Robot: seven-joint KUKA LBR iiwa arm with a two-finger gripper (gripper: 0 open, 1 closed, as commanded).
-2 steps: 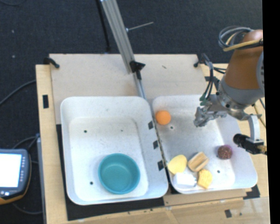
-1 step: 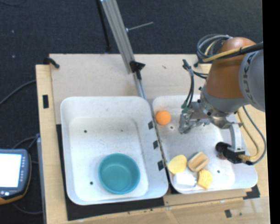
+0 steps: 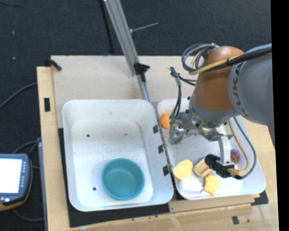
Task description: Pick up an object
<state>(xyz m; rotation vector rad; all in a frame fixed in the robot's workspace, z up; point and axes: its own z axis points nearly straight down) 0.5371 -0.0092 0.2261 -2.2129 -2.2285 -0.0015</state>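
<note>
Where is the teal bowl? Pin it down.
The teal bowl sits in the left bin, toward its near edge, close to the wall shared with the right bin, across from the yellow piece.

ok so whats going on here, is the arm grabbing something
The grey and orange arm reaches in from the right over the right bin, where small objects lie clustered near the front: a yellow piece, a white block and a small orange ball at the bin's left wall. Nothing visibly held. The left bin holds a teal bowl.
</note>
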